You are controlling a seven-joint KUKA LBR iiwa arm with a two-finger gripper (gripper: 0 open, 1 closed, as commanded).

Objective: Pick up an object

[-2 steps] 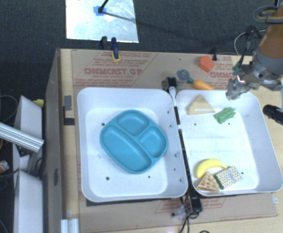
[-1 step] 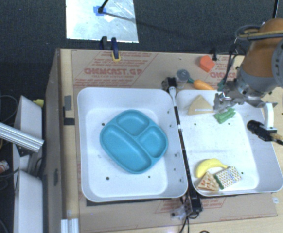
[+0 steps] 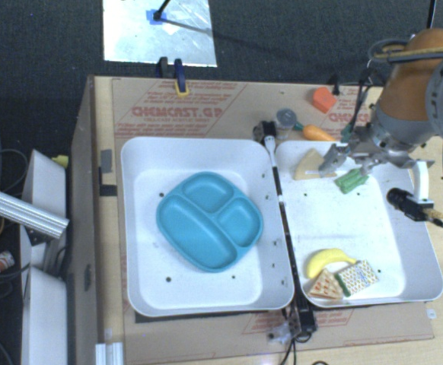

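Observation:
My gripper [image 3: 345, 160] hangs over the far part of the right bin [image 3: 404, 242], with the grey and orange arm behind it to the right. A small green block [image 3: 351, 181] lies just beneath its tip, touching or nearly touching it. A pale beige wedge [image 3: 307, 165] rests just to the gripper's left. At the bin's near edge lie a yellow banana [image 3: 328, 261], a waffle-patterned slice [image 3: 324, 286] and a speckled block [image 3: 358, 277].
The left bin [image 3: 141, 204] holds a blue divided plate [image 3: 208, 220]. On the bench behind the right bin lie an orange carrot [image 3: 317, 134], an orange block [image 3: 323, 99] and a grey round piece [image 3: 285, 118]. The ridge between the bins [image 3: 281, 204] runs near the wedge.

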